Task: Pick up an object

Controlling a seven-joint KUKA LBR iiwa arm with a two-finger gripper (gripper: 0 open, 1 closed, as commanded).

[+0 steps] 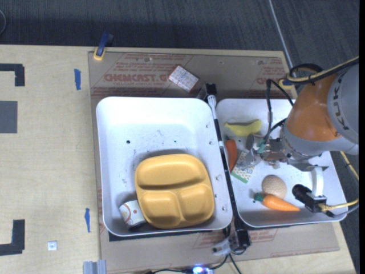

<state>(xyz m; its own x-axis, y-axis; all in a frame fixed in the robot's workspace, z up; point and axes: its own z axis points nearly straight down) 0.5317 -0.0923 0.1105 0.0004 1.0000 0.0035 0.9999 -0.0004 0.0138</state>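
Open floor fills the left bin point(114, 130) behind the yellow tray point(174, 190); the right bin point(336, 181) is crowded

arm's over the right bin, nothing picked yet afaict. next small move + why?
Probably a short descent where it is. The gripper sits low over the right bin, by the small patterned packet and the red-orange piece, with nothing visibly between its fingers. The banana is just behind. The egg-like ball and carrot lie further off, so going for them means repositioning first.
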